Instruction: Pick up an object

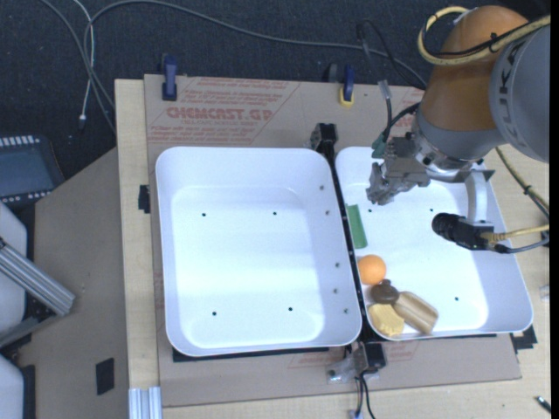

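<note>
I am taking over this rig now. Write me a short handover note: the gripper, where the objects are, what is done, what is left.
Gripper: over the far part of the right bin, nothing seen between its fingers.
Objects: green block along that bin's left wall; orange ball nearer; brown piece, yellow piece and tan block clustered in the near left corner.
Done: no pick yet.
Left: descend on one object, grasp, lift.

Brown bench with faint, hard-to-read red print, two white bins, left bin, right bin, touching.
</note>
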